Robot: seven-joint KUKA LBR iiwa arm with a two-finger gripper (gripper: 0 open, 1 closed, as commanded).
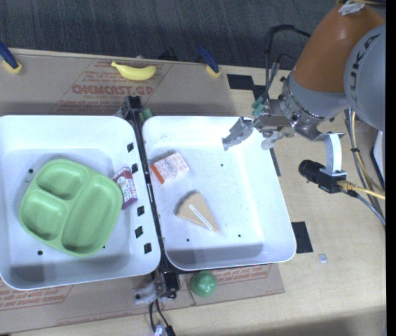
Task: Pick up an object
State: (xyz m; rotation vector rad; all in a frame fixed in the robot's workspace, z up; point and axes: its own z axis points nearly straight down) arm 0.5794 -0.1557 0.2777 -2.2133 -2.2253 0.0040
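My arm (338, 54) reaches in from the right. The left bin (1, 187) holds a green divided plate (68, 205) and a small packet (126, 185). The right bin (254, 187) holds an orange box (169, 167) and a tan wedge (198, 212). My gripper (250, 135) hovers over its far right corner; I cannot tell how it is set.

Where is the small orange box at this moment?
In the camera view, the small orange box lies in the right bin, near the divider between the bins, just above the tan wedge and left of the gripper.
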